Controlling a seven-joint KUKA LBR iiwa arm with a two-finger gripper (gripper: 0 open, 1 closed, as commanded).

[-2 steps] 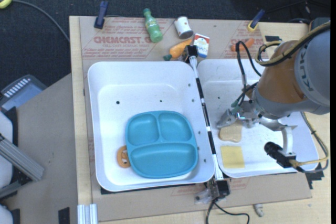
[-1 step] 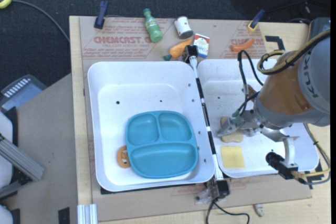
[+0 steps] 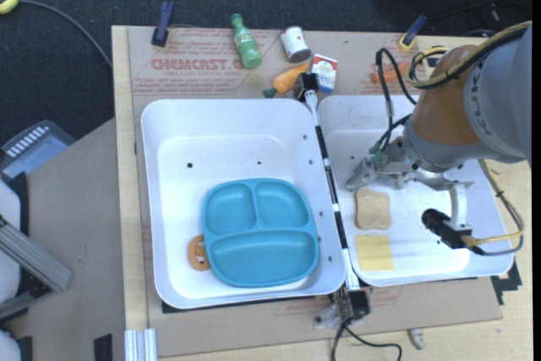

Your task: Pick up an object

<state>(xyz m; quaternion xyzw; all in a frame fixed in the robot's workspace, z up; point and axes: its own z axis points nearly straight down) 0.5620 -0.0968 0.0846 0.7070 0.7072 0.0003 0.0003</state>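
In the right white bin (image 3: 423, 266) a beige bread slice (image 3: 373, 209) lies flat, with a yellow square slice (image 3: 374, 252) just in front of it. My gripper (image 3: 369, 172) hangs low over this bin, directly behind the bread slice and very close to it. The grey and orange arm (image 3: 473, 110) covers most of the bin's back half. Nothing shows held in the gripper. The left white bin (image 3: 177, 139) holds a blue divided plate (image 3: 259, 230) and a small brown pretzel (image 3: 199, 253) at the plate's left edge.
On the board behind the bins lie a green bottle (image 3: 247, 42), a small white can (image 3: 294, 42), an orange carrot (image 3: 287, 80) and a small carton (image 3: 324, 72). Blue clips (image 3: 162, 23) sit at the board's back corners. A black cable plug (image 3: 439, 224) hangs by the arm.
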